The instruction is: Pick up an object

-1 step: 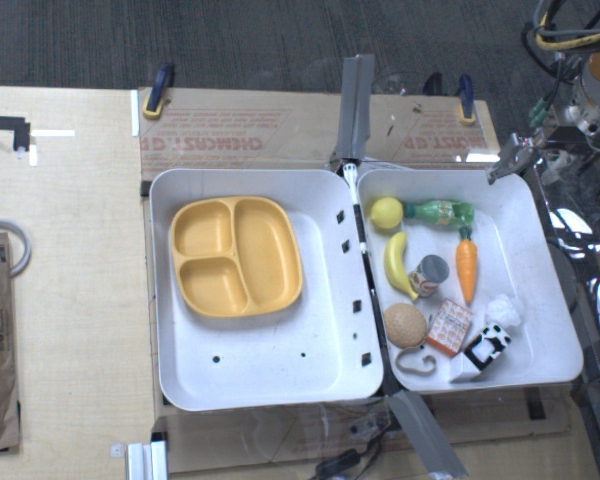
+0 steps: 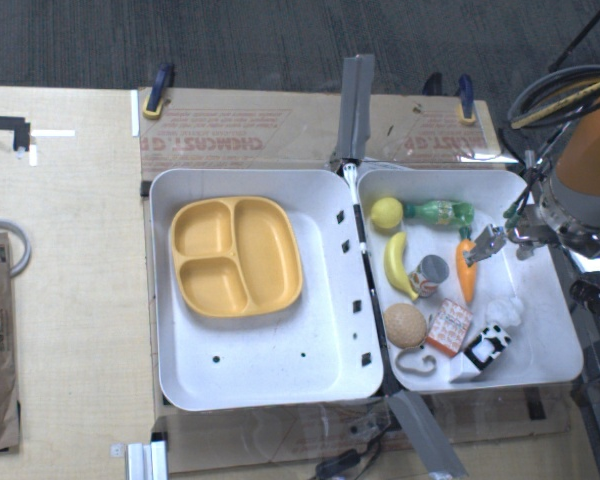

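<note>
Item: carrot [image 2: 466, 273], directly beneath my tool [image 2: 483, 247], long axis pointing away from it (toward the bin's near edge). Tool state: cannot tell.

arm [image 2: 580, 183] at right edge: rounded orange band over grey metal wrist section. black cables looped above it, one yellowish strand among them. gripper [image 2: 483, 247] small, silver-grey, shiny metal parts, dark fittings behind it.
</note>
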Robot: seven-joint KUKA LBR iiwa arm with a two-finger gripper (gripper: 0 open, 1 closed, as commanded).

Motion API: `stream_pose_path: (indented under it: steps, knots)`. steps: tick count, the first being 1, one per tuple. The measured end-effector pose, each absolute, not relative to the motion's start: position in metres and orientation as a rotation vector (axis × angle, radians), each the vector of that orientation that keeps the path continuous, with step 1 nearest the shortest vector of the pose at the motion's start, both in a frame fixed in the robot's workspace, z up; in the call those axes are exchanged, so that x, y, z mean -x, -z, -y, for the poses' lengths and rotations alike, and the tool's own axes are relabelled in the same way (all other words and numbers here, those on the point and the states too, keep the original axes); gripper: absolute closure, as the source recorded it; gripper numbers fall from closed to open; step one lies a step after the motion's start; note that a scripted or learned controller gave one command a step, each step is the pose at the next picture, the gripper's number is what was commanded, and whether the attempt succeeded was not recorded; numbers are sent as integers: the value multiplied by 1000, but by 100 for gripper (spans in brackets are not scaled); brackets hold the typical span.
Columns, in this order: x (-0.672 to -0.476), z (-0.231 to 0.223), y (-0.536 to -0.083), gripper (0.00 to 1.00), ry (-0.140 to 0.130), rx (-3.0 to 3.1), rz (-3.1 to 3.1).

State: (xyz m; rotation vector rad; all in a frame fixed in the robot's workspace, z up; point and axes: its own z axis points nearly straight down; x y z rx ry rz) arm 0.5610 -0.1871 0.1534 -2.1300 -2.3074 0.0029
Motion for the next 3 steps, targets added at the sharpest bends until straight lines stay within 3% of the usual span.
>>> stream_pose_path:
  steps: [1,2,3]
  knots:
    - [-565,182,-91,0,-1,1912,2492]
    - [-565,183,-101,100,-1,1920,2489]
    - [-583,203,-207,100,-1,1655,2673]
